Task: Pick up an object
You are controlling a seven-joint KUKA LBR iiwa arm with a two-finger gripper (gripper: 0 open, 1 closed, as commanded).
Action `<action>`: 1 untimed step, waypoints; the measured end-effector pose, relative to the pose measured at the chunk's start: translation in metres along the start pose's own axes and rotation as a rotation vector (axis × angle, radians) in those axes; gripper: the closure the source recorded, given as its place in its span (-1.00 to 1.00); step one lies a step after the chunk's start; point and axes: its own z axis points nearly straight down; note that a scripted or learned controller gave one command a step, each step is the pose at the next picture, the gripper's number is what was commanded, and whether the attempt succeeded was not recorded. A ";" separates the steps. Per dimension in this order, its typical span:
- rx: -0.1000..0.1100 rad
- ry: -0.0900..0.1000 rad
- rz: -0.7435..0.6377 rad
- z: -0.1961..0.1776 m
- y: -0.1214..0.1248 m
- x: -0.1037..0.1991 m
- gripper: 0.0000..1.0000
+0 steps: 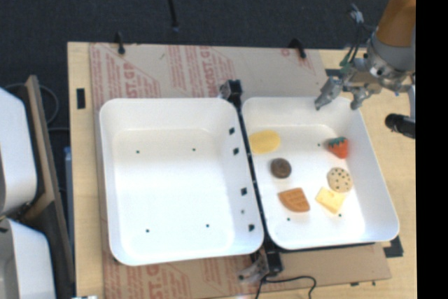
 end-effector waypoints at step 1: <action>-0.010 -0.002 -0.002 -0.006 0.002 0.000 -1.00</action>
